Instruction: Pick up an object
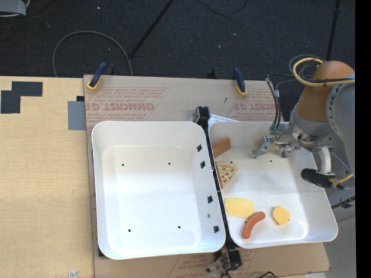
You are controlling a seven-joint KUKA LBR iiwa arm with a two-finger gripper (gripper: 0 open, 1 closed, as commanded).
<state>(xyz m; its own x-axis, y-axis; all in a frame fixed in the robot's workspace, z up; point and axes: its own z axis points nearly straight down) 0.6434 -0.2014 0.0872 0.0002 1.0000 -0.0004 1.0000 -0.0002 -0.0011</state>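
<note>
The gripper (262, 148) hangs over the far edge of the right bin (316, 227), whether spread or closed I cannot tell, while the nearest pickable thing, a brown block (221, 147), lies just beside the divider, its length slanting toward the far corner.

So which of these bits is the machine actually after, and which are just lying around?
Part of the job:
- pincer, above the right bin
- red sausage
- large yellow piece
- small yellow piece
- waffle-patterned wedge
- brown block

Just lying about:
- left bin
- two clamps at the board's far edge
- cables behind
</note>
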